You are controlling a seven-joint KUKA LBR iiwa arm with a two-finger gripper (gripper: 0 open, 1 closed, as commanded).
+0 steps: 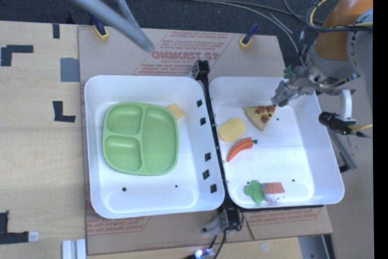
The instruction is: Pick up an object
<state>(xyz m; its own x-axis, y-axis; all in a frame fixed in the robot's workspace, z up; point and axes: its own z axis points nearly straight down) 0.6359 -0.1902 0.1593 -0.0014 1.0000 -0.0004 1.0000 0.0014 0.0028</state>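
Pizza slice (260, 116), a toy with red topping dots, lies flat on the floor of the right bin (306, 182), in its upper middle part, right of frame centre. Gripper (280, 97) sits just above and to the right of the slice, its tip at or very near the crust end; contact cannot be confirmed. Finger state cannot be determined from this angle, and nothing is seen held between them. Arm (342, 27), grey with an orange band, enters from the upper right of the frame.

Other contents of the right bin: a yellow rounded piece (231, 129) just left of the slice, an orange carrot-like piece (239, 148) directly below that, and near the lower edge a green item (254, 191) touching a small red and white item (274, 188).

Left bin (100, 191) holds a green divided plate (140, 137), with a small yellow piece (176, 111) at its upper right corner.
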